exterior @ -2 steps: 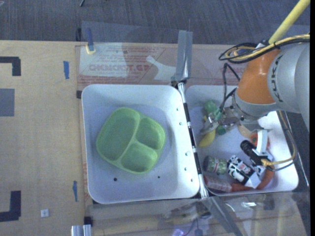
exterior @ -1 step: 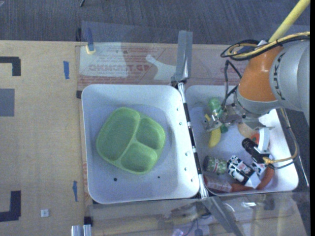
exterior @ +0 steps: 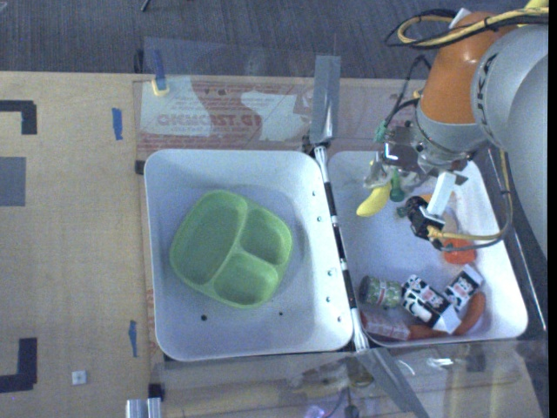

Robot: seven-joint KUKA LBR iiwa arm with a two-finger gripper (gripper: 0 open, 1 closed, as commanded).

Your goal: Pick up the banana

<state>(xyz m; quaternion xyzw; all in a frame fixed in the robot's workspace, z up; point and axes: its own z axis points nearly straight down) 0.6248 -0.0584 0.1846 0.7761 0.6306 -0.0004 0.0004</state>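
Banana [exterior: 373,201] lies in the right bin [exterior: 513,320], up near its far left corner, yellow against the white floor, with its upper end tucked under the claw [exterior: 393,174]. The claw hangs right over that end, but from here I cannot tell whether it is spread or pinching, since the wrist and cables crowd the spot. The orange band [exterior: 452,77] sits above it. Along the right bin's near edge lie a small can [exterior: 381,292], a black-and-white toy [exterior: 424,297] and a sausage-like piece [exterior: 471,313]. The left bin [exterior: 174,320] holds a green divided tray [exterior: 231,247].
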